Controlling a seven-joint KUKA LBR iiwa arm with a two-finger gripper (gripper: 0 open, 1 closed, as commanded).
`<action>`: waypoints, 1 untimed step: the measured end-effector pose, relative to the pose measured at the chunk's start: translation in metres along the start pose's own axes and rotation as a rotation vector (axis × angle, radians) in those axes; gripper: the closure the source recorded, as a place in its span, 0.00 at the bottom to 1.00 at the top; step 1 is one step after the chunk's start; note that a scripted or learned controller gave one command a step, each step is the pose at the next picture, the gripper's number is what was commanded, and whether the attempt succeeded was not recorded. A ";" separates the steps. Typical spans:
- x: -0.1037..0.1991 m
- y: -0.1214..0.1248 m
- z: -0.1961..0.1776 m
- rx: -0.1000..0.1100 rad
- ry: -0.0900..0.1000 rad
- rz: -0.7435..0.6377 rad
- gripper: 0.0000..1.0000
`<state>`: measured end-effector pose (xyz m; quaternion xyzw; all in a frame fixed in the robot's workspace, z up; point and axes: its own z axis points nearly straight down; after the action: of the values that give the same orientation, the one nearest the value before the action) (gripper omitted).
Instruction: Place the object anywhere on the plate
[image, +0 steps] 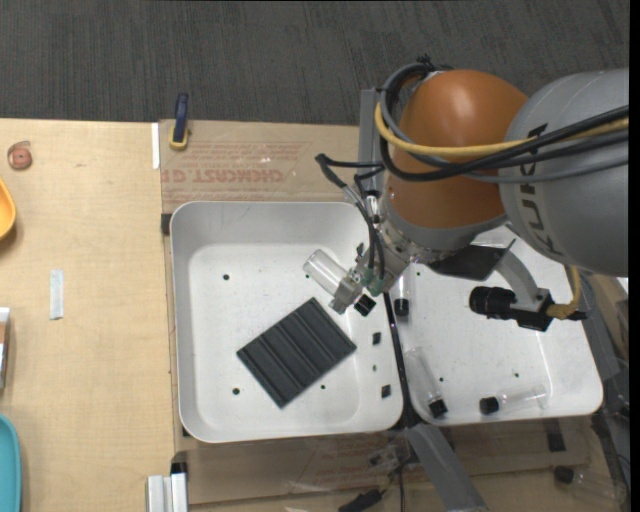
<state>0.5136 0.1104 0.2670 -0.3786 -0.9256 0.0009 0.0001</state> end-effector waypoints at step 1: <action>0.000 0.000 0.000 0.000 0.000 0.000 0.00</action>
<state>0.5137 0.1104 0.2671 -0.3786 -0.9256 0.0009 0.0001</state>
